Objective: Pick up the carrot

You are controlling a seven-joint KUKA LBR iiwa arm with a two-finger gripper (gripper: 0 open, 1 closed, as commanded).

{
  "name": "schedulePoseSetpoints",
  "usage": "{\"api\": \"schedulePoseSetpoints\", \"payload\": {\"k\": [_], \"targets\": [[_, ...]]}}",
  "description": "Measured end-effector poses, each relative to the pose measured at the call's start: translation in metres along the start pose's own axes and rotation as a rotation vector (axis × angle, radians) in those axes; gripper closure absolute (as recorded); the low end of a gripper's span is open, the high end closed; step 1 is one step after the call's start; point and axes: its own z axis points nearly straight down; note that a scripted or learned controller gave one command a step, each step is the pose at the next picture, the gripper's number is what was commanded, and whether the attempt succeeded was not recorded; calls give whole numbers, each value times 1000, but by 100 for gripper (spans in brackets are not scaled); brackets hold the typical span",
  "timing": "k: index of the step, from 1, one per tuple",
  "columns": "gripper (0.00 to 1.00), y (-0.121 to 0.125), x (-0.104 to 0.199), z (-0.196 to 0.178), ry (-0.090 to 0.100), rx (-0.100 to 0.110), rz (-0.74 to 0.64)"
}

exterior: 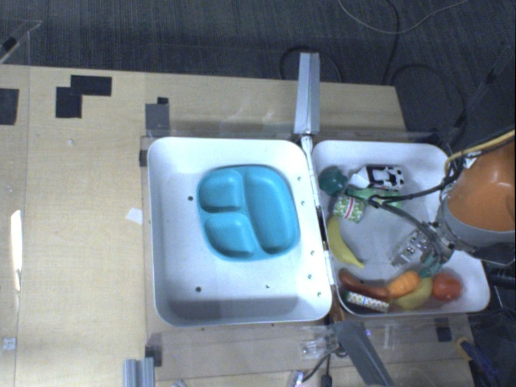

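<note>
Carrot (pixel 402 284) at right bin (pixel 466 301) front wall; end effector (pixel 419 252) just above, grip state unclear; label writing unreadable.

The scene is evenly and fairly brightly lit from overhead, so the white left bin (pixel 165 240) nearly washes out along its rim while a soft shadow pools inside its near wall, and a pale streak of glare lies on the wooden bench (pixel 72 216) at the far left. The whole frame is slightly soft and grainy, with the dark floor (pixel 201 14) at the top showing little detail. The small items in the right bin (pixel 476 293) blur together, perhaps from low resolution rather than poor focus.
</note>
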Motion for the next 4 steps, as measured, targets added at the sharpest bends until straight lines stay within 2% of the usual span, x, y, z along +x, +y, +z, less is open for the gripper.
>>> {"api": "schedulePoseSetpoints", "payload": {"k": [1,2,3,4], "targets": [[0,0,0,0,0,0,0],[0,-17,-11,-106,9,10,39],[0,26,31,-9,12,7,-231],[0,11,13,12,5,0,-787]]}}
